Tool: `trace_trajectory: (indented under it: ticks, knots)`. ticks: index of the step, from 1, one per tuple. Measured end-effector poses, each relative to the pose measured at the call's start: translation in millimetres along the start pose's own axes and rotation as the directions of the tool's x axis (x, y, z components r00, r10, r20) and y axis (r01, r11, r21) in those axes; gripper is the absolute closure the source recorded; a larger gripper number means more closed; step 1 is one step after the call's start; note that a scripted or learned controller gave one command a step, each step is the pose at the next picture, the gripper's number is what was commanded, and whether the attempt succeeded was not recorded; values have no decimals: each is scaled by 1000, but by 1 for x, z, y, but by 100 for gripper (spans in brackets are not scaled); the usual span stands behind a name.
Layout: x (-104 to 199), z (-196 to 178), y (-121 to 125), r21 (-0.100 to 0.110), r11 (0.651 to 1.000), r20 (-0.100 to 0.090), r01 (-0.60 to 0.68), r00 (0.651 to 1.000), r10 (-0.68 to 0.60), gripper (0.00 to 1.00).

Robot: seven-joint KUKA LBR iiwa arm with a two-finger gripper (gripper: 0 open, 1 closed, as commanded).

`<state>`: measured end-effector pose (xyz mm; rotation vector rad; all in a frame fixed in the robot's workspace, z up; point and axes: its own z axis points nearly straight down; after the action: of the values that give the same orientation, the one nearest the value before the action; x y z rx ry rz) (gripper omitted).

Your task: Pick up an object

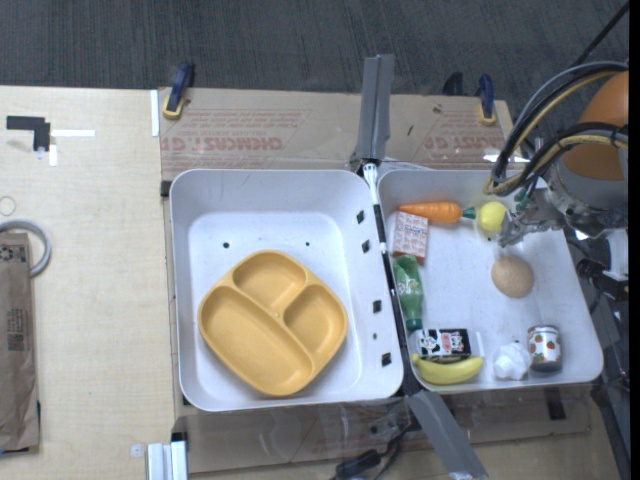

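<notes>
The right bin [572, 268] holds several objects. An orange carrot [432, 211] lies at its far left, with a yellow lemon [491, 217] just to the right of it. Below these rests a tan, egg-shaped potato [512, 277]. My gripper [512, 230] hangs over the bin's far right part, right beside the lemon and just above the potato. Nothing shows as lifted with it. The grey arm with its orange band [603, 118] reaches in from the right.
A red-and-white packet [408, 236] and a green packet [408, 288] lie along the right bin's left wall. A milk carton [443, 344], banana [448, 370], white lump [510, 362] and small can [544, 347] sit at its near edge. A yellow divided plate [272, 320] lies in the left bin [200, 208].
</notes>
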<state>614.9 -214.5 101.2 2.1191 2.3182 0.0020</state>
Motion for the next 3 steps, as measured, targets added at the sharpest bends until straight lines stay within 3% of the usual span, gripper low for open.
trace_trajectory:
  ticks: [1,2,3]
  knots:
    - [64,-128,11,0,944,3,331,944,-331,100]
    - [137,-164,35,0,846,3,534,846,-534,100]
    - [136,-164,34,1,846,3,533,846,-533,0]
